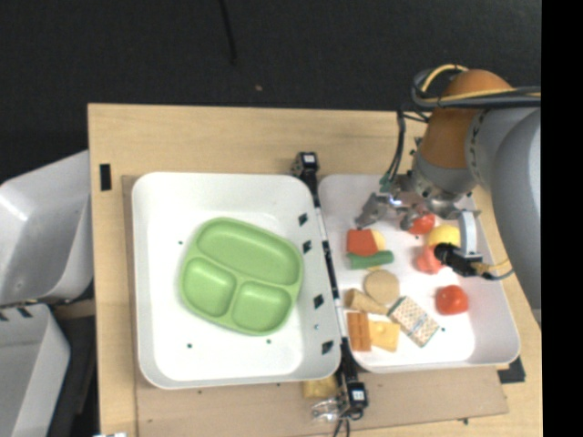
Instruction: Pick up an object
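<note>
- Hand sits low over the far part of the right bin, hanging under the orange-banded wrist; arm comes in from the right.
- Can't tell if the hand is spread or pressed together: metal parts blur into each other at this size. Nothing visible pinched in it.
- Task's thing isn't fixed, any object will do. All candidates lie in the right bin, mostly on the near side of the hand, i.e. toward the camera.
- Closest pick by my read: the red-orange block, just near-side and a bit left of the hand, w/ a green piece touching its near edge.
- Small red piece lies just right of the hand, close under the wrist; yellow piece beside it, a pinkish-red piece just nearer the camera.
- Farther off toward the near rim: round cracker, red tomato-like ball, patterned packet, orange-yellow slabs.
- Packet's long axis runs diagonal, far-left to near-right; the green piece lies roughly left-right.
- Key relation: the block is a short move toward the camera from the hand, no reach across the bin needed.
- Left bin holds a green divided tray, well apart from the hand across the divider; desk bears both bins.
- Risk, as judgement: items are crowded, so a descent on the block may nudge the green piece.
</note>
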Robot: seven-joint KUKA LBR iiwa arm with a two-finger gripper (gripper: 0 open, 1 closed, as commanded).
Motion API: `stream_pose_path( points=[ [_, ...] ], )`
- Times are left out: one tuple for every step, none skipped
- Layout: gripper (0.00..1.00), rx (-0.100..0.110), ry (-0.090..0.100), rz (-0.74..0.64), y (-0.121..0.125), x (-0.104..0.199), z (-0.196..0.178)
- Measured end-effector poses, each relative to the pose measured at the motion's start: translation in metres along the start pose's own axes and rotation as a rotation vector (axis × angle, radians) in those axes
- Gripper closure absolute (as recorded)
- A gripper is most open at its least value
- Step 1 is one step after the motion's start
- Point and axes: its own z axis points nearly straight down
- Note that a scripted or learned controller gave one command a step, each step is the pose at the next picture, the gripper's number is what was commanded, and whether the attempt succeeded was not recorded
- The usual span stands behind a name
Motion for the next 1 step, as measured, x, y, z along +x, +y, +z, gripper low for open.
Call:
stream_pose_path(
  points=[
    [0.00, -0.005, -0.001, 0.001, 0.0007, -0.0006, -0.0003]
  ],
)
